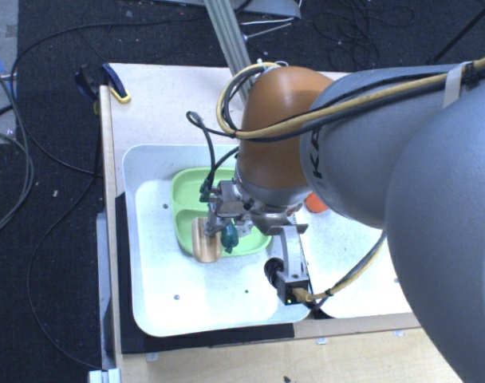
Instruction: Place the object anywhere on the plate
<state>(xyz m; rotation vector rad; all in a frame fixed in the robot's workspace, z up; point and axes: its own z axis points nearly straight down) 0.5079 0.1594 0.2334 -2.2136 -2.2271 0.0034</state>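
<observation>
Wooden object (204, 241) lying on green plate's (187, 190) lower edge, gripper (229, 231) right beside it, finger state impossible to tell, left white bin (151, 294).

Bulky grey arm with orange band (362, 158) blocks right half of frame, overhanging light green plastic plate (188, 191). Tan rounded wooden object (204, 242) occupies plate's lower edge. Open floor of shallow white bin (195, 298) lower left; bare strip along bin's left wall.

Bench (171, 94) w/ white bin (147, 294) on it, blue-yellow clamp (115, 82) at far left corner.
</observation>
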